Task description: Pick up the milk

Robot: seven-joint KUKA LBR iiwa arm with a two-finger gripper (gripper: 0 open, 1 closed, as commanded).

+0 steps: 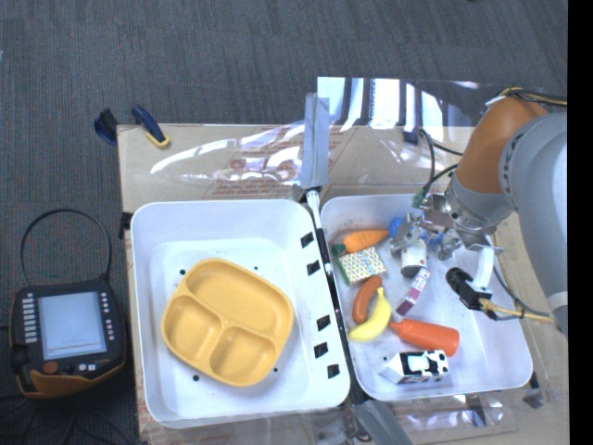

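A yellow plastic divided plate [228, 322] lies in the left white bin [148, 248]. In the right white bin [519, 360], the small black-and-white cow-patterned milk carton [414, 366] lies on its side near the front wall, just below an orange carrot-shaped toy [424, 334]. The gripper [422, 239] hovers over the clutter at the back, well apart from the carton; whether its fingers are apart I cannot tell. Descending here would probably catch the wrong toy.

Lying under dark grey ribbed carpet [185, 54]. Standing on it: pale wooden bench [222, 160], glare streaking across top. Resting on floor at left: handheld control screen [65, 327], black cable [56, 230] looping above.
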